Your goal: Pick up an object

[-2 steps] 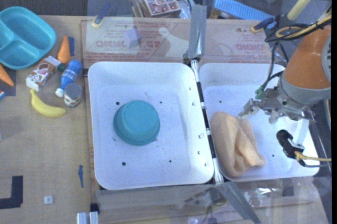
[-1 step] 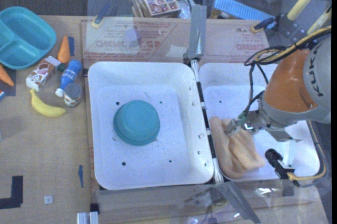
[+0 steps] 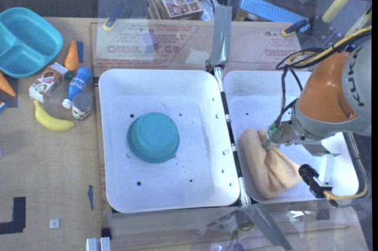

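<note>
One tan cloth (image 3: 269, 166) slumps in the right bin (image 3: 260, 90): soft, light, floppy. Pinch a raised fold. Hand (image 3: 275, 139) sits on it; can't tell how it's set.

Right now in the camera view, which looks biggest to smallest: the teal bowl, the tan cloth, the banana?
1. teal bowl and tan cloth: look about alike; the arm hides part of the cloth, so I won't rank them.
2. banana: clearly smallest.
</note>
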Robot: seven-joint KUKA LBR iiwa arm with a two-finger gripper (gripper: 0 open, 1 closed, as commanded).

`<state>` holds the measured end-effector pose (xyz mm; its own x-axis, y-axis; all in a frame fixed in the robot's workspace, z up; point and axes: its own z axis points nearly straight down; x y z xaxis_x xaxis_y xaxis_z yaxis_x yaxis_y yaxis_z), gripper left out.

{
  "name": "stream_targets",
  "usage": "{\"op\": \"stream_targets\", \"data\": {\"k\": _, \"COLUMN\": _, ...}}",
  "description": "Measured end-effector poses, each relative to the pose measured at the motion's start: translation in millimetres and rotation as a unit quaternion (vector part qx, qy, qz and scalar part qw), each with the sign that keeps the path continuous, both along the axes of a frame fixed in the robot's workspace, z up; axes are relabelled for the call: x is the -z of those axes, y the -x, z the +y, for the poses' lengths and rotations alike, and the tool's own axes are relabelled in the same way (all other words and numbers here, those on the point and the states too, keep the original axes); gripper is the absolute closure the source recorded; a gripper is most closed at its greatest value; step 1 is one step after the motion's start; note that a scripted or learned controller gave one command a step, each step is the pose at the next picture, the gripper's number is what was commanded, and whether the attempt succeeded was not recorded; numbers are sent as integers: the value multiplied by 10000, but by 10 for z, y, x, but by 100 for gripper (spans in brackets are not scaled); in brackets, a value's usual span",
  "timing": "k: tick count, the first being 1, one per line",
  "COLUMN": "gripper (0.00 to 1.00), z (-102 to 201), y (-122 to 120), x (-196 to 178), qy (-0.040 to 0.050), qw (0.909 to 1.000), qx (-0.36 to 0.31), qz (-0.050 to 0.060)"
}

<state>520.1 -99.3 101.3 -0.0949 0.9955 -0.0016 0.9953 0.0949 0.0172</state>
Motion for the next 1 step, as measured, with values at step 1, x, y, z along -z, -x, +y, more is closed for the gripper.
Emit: {"op": "stream_targets", "data": {"k": 1, "gripper": 100, "z": 323, "y": -305, "x": -1562, "qy": 13, "qw": 9964, "qx": -840, "qz": 75}}
